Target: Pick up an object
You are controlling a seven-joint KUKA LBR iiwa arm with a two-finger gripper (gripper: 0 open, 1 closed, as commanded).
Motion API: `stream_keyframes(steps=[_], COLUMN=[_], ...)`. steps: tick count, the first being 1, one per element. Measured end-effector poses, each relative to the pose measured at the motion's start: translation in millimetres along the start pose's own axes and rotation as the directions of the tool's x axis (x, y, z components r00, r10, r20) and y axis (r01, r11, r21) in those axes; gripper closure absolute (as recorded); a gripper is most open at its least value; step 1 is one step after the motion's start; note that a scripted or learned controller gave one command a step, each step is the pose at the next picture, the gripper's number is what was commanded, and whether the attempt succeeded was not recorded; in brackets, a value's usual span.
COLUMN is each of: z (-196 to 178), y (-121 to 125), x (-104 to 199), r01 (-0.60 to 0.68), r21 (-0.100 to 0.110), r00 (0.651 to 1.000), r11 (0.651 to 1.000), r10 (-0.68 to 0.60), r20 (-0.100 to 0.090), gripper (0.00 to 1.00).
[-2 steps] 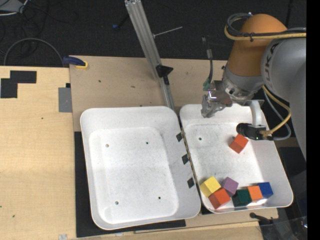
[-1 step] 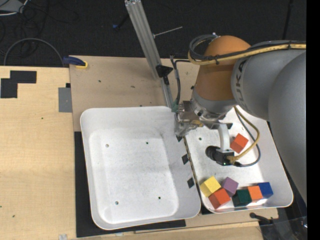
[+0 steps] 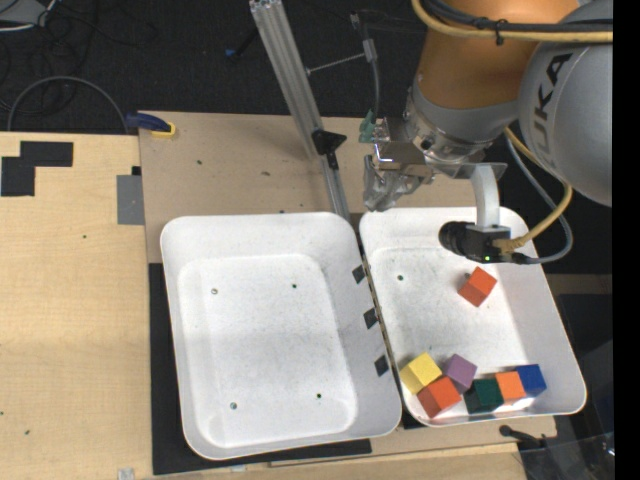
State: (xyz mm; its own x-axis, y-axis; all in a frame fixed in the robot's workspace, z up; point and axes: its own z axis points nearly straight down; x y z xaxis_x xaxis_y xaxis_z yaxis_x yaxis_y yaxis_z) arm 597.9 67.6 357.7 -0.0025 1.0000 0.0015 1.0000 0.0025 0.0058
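Orange cube (image 3: 479, 286) lies alone mid right bin (image 3: 560, 308); yellow (image 3: 421, 370), purple (image 3: 460, 369), red (image 3: 438, 396), green (image 3: 484, 395), orange (image 3: 511, 384), blue (image 3: 531, 378) cubes cluster at its near edge. Gripper (image 3: 385, 183) hangs over the bin's far left corner, grip state unreadable. "KU" on arm (image 3: 560, 78).
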Motion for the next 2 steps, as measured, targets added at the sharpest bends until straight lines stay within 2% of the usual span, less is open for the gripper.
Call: stream_keyframes(steps=[1,2], z=[141,170], y=[-60,-50], x=[-18,20], r01=[-0.003,0.000], r21=[0.020,0.014], r00=[1.000,1.000], r11=[1.000,1.000], r10=[0.003,0.000], r20=[0.003,0.001], gripper=[1.00,1.00])
